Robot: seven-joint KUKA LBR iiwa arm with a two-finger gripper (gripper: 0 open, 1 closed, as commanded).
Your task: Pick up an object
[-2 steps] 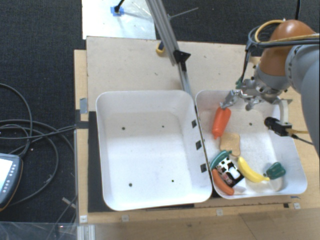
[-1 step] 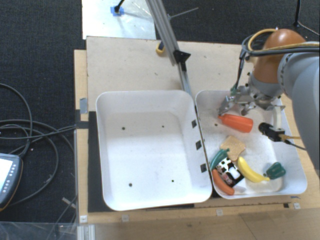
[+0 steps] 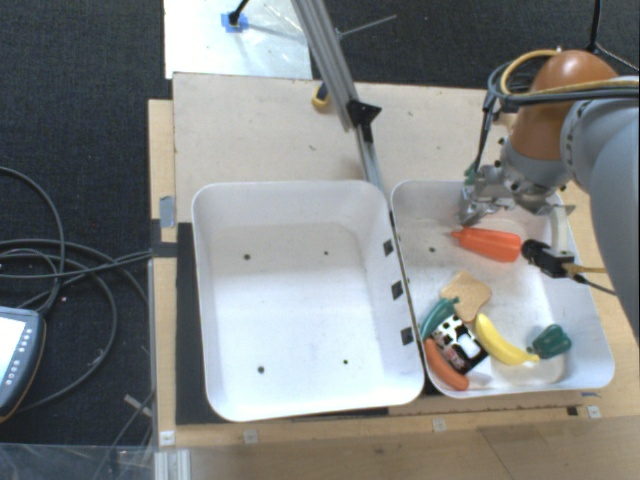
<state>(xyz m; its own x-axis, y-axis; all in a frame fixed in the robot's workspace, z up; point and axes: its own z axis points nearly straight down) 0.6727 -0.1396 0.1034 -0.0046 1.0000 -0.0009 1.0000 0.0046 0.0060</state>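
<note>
My gripper [image 3: 478,211] hangs in the far part of the right bin [image 3: 597,364], just above and behind the left tip of an orange carrot [image 3: 490,243] that lies on the bin floor. Nothing shows in its grasp. Nearer the front lie a tan flat slice [image 3: 467,292], a yellow banana [image 3: 500,343], a dark green piece [image 3: 551,342], a teal curved piece [image 3: 436,317], a black-and-white block [image 3: 459,341] and a red sausage-like piece [image 3: 446,365].
The left bin [image 3: 290,200] stands beside the right one, sharing a raised wall [image 3: 398,283]. A slanted metal pole [image 3: 335,58] crosses above the bench at the back. Cables [image 3: 60,268] lie on the floor at the left.
</note>
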